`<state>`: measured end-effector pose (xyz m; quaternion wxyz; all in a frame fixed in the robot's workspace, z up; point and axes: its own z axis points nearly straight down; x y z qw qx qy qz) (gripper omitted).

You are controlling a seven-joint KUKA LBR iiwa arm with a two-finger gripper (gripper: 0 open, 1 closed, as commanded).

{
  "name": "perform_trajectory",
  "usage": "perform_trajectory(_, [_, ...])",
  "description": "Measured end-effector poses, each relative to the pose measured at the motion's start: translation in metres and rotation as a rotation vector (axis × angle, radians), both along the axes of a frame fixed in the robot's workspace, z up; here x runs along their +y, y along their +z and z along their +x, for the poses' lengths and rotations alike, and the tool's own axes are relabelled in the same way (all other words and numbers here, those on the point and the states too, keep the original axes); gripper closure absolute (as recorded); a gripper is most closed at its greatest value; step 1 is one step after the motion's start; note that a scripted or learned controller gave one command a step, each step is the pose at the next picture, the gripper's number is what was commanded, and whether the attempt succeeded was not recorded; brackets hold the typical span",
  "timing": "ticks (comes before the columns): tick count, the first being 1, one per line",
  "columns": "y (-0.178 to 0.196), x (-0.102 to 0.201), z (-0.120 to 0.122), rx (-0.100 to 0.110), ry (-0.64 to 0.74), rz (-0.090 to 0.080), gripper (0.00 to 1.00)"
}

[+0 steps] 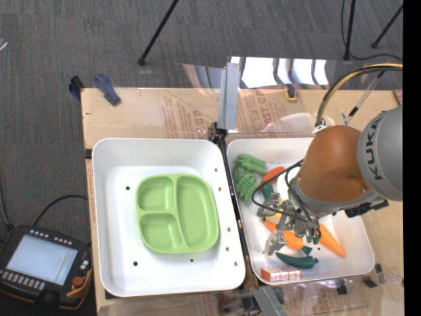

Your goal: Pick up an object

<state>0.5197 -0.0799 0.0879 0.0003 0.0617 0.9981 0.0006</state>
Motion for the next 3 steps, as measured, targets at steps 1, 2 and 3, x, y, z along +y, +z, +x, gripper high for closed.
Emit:
perform_trajectory(1, [0.0097,0.0004,0.0008,-0.001,0.001,0.001,1.00])
perform_trajectory(2, [0.0090,0.0004,0.0004,0.001,0.001,0.001,0.00])
perform_trajectory(3, [0.0185,0.0007,0.0009,0.001,0.001,0.002,1.00])
